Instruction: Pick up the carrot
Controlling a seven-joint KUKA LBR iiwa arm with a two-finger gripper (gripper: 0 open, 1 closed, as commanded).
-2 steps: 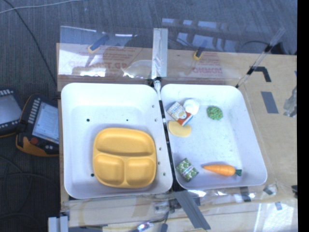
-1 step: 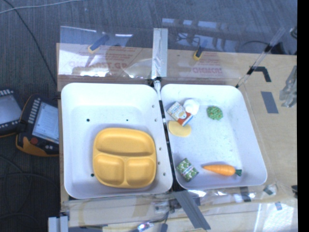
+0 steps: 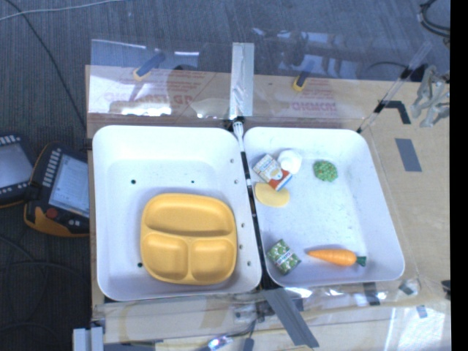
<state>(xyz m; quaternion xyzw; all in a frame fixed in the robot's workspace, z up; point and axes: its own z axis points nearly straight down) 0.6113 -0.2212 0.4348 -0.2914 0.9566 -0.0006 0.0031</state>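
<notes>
Camera view, one frame examined. Carrot [image 3: 333, 257]: orange, lying flat on the floor of the right bin [image 3: 376, 196], close to its near wall, green top pointing right. Nothing touches it.

Positions relative to the carrot:
- Green patterned block [image 3: 282, 257]: just beside its tip, to the left, apart from it.
- Green knobbly ball [image 3: 325, 170]: well behind it, toward the far wall.
- Pale yellow disc [image 3: 272, 195]: behind and to the left, near the wall between the bins.
- Red-and-white carton [image 3: 268, 169] and white round item [image 3: 290, 159]: behind the disc, touching one another.
- Yellow divided tray [image 3: 190, 238]: well to the left, in the left bin [image 3: 117, 159].
- Gripper [image 3: 431, 99]: far behind and to the right, over the bench outside both bins, seen as a small pale shape. Whether the claw is released or clenched cannot be told at this size. It carries nothing that can be made out.
</notes>
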